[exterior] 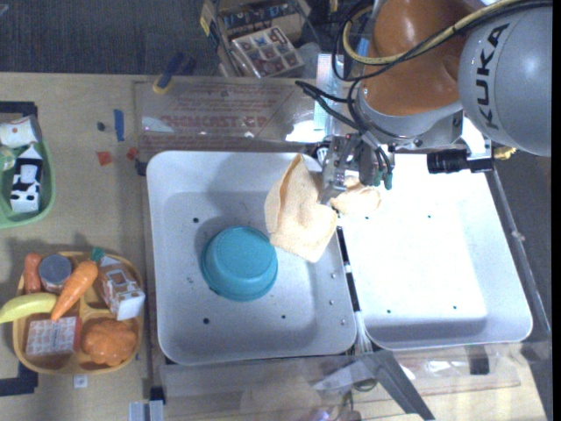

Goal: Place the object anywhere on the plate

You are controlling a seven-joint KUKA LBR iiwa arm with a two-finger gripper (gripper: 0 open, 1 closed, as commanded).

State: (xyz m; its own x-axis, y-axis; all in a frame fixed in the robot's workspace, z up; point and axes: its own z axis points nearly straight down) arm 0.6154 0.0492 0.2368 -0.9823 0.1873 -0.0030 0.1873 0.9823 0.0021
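Observation:
A round blue plate (239,263) sits in the left bin (175,323), towards its middle. A pale yellow cloth (300,213) hangs crumpled over the divider between the two bins, its lower edge just right of the plate and touching its rim. A smaller fold of it lies in the right bin. My gripper (332,184) is above the divider at the bins' far side, its fingers pinched on the cloth's upper right part.
The right bin (438,270) lies under the arm. On the bench to the left stand a yellow tray of toy food (74,310) and a green dish (22,182). A clear box lid (219,112) lies behind the left bin.

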